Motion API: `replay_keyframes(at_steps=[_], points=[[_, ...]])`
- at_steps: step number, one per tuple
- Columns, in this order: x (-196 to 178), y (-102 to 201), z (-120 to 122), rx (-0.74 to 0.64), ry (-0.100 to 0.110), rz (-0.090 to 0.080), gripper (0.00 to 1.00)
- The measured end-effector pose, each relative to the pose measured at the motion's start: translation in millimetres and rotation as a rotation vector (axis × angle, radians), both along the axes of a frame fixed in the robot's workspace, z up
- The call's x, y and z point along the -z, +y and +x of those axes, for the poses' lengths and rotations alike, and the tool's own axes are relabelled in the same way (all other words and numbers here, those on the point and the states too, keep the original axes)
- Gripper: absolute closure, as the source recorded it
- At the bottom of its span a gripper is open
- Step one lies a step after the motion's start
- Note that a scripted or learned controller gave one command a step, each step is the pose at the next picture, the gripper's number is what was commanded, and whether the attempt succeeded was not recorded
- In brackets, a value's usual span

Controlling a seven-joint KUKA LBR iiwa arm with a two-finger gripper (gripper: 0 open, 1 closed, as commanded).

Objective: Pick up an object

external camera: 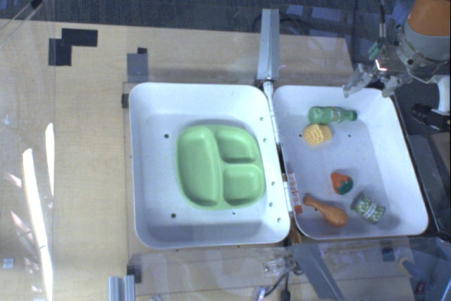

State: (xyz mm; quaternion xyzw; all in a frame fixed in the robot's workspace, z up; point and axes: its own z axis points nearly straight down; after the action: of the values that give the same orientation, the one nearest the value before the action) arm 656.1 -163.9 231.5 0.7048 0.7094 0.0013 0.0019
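Up at the top right, the gripper (372,84) is seen above the far rim of the right bin (405,151). Its two fingers (352,85) are spread apart, and nothing is held between them. Nothing is touched by them either.

Five small things are kept in the right bin. A green bottle (331,115) is laid on its side near the far edge, closest to the gripper. A yellow corn piece (317,134) is placed just beside it. A small orange and green toy (342,183) is found lower down. A brown drumstick (325,209) is laid near the front left corner, close to the bin wall. A green can (368,209) is set near the front right.

Open white floor is left in the middle of the right bin.

A green divided tray (220,166) is held in the left bin (148,151).
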Motion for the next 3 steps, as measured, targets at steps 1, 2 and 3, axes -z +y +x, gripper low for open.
replay_keyframes(at_steps=[1, 2, 3], points=[[94.8, 63.6, -14.3, -0.159, 0.000, 0.000, 0.00], [143.0, 77.4, -25.9, -0.126, -0.005, -0.001, 0.00], [130.7, 78.4, -23.8, -0.128, -0.011, 0.000, 1.00]])
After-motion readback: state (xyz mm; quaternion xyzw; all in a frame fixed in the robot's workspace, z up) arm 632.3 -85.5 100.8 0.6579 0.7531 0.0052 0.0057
